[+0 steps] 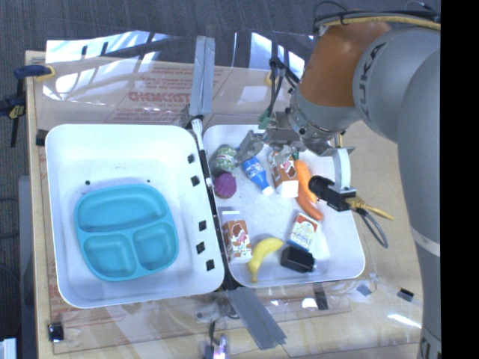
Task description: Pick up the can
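The gripper (258, 142) hung over the far edge of the right bin (346, 264), but whether it was apart or together could not be told. Just beside it, near the bin's far left corner, lay the can (224, 158), greenish and dark, on its side. The arm (374, 58) bent down from the right.

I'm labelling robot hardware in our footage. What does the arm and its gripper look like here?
The arm is thick, rounded and grey, with a broad orange band above the wrist and dark lettering on the grey shell. Thin black and yellow cables loop over the band. The gripper is a small grey metal piece.
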`<move>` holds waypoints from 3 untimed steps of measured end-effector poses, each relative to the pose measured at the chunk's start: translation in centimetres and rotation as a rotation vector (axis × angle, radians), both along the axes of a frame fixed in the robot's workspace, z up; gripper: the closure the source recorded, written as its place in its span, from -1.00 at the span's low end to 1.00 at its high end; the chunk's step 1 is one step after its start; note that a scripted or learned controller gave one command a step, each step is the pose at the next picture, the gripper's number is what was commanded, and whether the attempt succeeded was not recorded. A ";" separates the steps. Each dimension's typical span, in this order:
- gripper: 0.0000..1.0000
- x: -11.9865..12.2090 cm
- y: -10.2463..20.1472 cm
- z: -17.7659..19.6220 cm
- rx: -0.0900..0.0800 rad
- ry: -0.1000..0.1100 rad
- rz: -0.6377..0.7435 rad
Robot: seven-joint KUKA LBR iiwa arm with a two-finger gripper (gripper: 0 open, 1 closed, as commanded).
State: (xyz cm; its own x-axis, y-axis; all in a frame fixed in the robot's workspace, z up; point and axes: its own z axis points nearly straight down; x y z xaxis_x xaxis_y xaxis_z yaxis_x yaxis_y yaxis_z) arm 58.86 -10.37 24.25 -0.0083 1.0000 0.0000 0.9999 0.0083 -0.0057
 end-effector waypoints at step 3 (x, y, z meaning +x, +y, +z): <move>-1.00 -10.9 -0.6 -14.7 -0.012 -0.020 -0.206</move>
State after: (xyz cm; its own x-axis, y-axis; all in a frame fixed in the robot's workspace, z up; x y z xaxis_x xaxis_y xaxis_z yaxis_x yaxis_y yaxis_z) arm 47.96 -10.99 9.55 0.1961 0.9805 -0.0102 0.9805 -0.1959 0.0152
